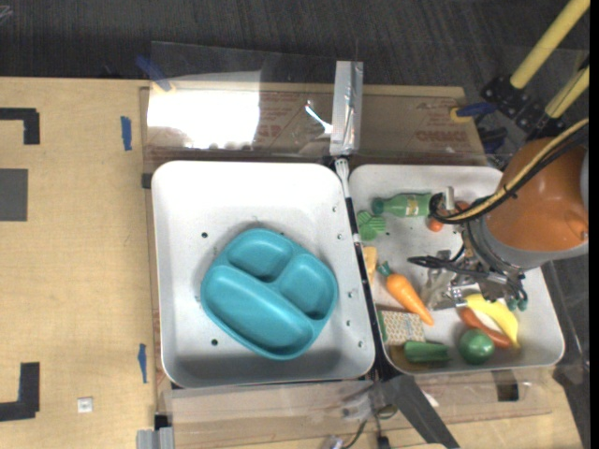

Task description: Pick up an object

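carrot (408, 295) lies in the right bin (547, 349), near its left wall, and is judged the likeliest target: a small toy piece, probably light, rigid and smooth plastic, so liable to slip; best taken across the thick middle of its body. its long axis runs diagonally, green top toward the upper left, tip toward the lower right. nearest the camera sit a dark green piece (426, 351) and a green ball (476, 345); a yellow piece (494, 314) lies just behind. gripper (463, 283) hangs just right of the carrot; jaw state cannot be told, nothing seen held. farther back lies a green bottle (409, 205). left bin (178, 190) holds a teal divided tray (269, 293)
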Tool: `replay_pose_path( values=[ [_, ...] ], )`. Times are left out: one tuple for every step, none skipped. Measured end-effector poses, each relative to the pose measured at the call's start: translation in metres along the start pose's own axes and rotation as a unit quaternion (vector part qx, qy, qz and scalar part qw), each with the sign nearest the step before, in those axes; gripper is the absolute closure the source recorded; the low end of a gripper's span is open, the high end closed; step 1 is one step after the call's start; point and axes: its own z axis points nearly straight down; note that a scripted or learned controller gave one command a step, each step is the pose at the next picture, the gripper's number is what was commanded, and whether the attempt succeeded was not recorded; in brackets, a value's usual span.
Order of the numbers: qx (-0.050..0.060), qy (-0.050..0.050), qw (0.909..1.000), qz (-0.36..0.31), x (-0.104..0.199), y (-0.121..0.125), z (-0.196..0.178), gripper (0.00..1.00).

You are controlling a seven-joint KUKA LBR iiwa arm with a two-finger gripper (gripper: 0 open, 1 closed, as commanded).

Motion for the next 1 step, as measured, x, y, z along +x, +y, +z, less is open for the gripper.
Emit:
replay_pose_path(
  values=[
    [-0.003, 0.007, 0.9929, -0.119, -0.0442, -0.0117, -0.1642, 1.0]
  ],
)
